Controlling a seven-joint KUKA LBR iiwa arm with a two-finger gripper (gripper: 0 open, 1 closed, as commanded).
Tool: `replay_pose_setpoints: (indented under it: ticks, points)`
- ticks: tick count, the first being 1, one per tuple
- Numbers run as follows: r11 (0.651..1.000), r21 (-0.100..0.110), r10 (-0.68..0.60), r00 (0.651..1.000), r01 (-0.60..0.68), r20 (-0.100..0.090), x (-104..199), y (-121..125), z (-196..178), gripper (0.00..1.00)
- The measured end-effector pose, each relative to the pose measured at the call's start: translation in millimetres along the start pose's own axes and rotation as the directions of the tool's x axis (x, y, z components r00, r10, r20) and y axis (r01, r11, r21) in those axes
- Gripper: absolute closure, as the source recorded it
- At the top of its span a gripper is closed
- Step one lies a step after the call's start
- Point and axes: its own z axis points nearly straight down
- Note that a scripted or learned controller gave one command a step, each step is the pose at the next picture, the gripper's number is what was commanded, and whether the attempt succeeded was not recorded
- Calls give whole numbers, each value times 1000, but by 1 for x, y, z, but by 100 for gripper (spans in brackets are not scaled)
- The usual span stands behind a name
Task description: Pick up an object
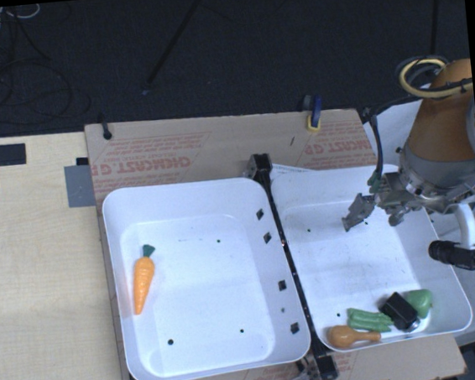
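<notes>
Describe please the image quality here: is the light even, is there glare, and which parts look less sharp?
In the camera view the light is soft and even; the left bin and right bin show faint shadows, no hard glare. The carrot is fairly sharp; the gripper looks slightly soft, and the pile around the black object is coarse in detail. The background above the bench is dark.

Robotics lab bench, not a home or shop. Two white bins [188, 200] sat side by side on a cardboard sheet [216, 149] laid over a pale wood bench [37, 290]. Loose black cables [14, 73] trailed over dark floor at 11 o'clock. A blue clamp [313, 111] pinned the cardboard's far edge at 1 o'clock. Grey KUKA arm [439, 143] with orange band came in at 3 o'clock. Dark tape patches [3, 163] marked the bench at 9 o'clock. Contents were toy props: plastic carrot [143, 276], toy vegetables [377, 318].
</notes>
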Motion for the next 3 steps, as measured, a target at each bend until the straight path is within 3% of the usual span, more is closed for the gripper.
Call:
replay_pose_setpoints:
  ticks: [1, 2, 3]
  points:
    - [1000, 1, -4, 1000, 4, -2, 46, 46, 69, 0]
    - [1000, -14, -5, 1000, 5, 1, 85, 74, -48, 0]
    - [1000, -15, -3, 1000, 3, 1, 105, 72, -170, 0]
